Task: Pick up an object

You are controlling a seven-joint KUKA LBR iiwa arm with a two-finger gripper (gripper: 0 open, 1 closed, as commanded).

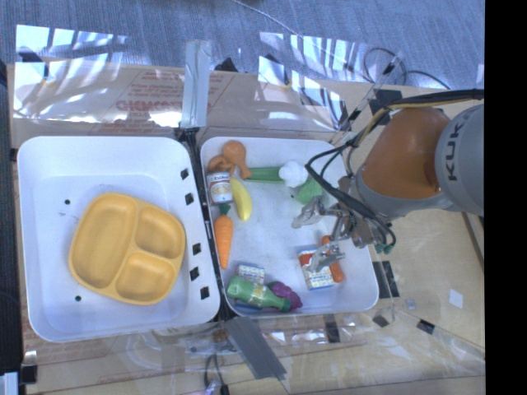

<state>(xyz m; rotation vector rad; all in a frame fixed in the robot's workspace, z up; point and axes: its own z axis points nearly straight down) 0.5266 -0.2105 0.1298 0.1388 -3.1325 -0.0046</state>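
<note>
tool [329, 220] above small packet [319, 270], its length lying diagonal.

The arm [428, 159] is cut off at the right side of the view, so only its orange band and part of the grey link show. The gripper [333, 220] is a blur of metal and cable; the state of its fingers cannot be told. The arm covers the right wall of the right bin [272, 142]. The small carton [318, 271] lies partly under the gripper, its print too small to read. The jar [220, 188] label is likewise illegible.
</note>
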